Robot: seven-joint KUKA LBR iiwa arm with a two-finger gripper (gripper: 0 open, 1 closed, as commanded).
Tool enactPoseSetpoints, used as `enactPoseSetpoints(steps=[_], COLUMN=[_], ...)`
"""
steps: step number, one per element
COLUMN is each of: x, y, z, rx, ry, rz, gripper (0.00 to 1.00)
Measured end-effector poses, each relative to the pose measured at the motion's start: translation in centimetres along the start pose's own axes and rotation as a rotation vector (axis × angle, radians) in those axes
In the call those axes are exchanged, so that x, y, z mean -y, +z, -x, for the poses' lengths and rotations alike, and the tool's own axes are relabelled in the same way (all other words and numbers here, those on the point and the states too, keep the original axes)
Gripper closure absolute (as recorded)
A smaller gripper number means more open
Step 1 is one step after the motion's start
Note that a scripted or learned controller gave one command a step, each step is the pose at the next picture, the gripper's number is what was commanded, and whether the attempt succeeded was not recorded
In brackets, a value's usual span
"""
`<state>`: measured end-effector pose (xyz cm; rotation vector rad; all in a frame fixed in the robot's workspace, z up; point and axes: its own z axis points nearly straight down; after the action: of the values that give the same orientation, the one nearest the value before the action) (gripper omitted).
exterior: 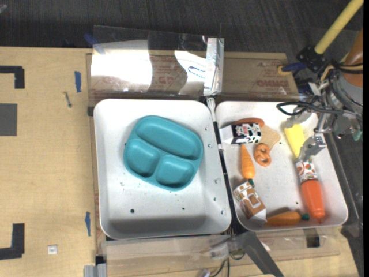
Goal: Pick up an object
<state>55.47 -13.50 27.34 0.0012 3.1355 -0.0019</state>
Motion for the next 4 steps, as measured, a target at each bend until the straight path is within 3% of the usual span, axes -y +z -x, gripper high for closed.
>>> enactPoseSetpoints(steps=[1,2,3,4], x=[2.8,8.6,-2.5,0.8], y=[9.6,18.4,18.4,18.4], z=[2.8,1.0,4.0,-0.3], rx=[-0.009,0.005,0.004,0.004], ry=[0.113,0.165,0.13,0.135], rz=[0.002,-0.001,0.004,-0.001], gripper=[0.0,0.0,0.0,0.0])
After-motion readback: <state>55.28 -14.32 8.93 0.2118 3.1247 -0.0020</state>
